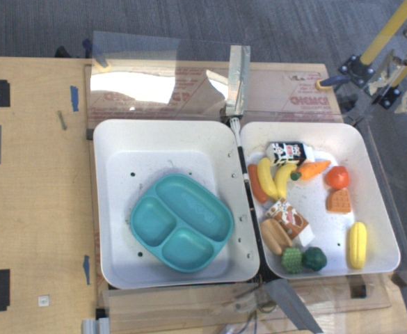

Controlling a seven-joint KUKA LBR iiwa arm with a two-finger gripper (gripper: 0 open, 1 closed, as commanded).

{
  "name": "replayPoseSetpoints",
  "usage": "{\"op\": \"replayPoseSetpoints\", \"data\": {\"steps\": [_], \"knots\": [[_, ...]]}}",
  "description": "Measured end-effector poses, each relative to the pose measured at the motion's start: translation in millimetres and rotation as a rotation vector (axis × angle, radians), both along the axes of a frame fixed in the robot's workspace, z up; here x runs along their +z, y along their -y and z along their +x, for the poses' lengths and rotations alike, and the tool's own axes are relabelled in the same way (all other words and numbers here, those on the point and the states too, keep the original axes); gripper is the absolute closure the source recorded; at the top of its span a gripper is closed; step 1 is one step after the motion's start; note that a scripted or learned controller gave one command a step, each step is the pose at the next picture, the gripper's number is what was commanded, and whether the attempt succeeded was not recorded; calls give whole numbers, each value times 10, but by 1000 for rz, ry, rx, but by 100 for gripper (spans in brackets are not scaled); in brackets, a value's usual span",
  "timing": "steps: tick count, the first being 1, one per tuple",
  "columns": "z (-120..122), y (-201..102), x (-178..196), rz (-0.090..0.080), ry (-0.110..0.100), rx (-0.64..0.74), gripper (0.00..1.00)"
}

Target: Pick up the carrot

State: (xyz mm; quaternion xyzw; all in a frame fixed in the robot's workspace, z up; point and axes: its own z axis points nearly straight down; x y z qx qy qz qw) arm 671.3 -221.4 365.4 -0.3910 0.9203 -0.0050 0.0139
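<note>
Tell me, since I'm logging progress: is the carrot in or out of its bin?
In. The carrot lies flat on the right bin's floor, beside the tomato.

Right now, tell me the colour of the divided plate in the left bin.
Teal divided plate, seen in the camera view.

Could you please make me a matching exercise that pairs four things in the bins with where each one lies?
Things:
1. teal divided plastic plate
2. small orange toy carrot
3. yellow toy corn cob
4. black-and-white carton

Places:
A. right bin, near its front right corner
B. left bin
C. right bin, at the back, left of the carrot
D. right bin, just left of the red toy tomato

Pairs: 1-B, 2-D, 3-A, 4-C
</note>
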Motion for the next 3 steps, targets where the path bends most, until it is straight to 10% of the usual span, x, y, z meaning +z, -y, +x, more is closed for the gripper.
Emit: {"op": "replayPoseSetpoints", "data": {"steps": [3], "knots": [[49,-11,391,1,37,-8,100]]}}
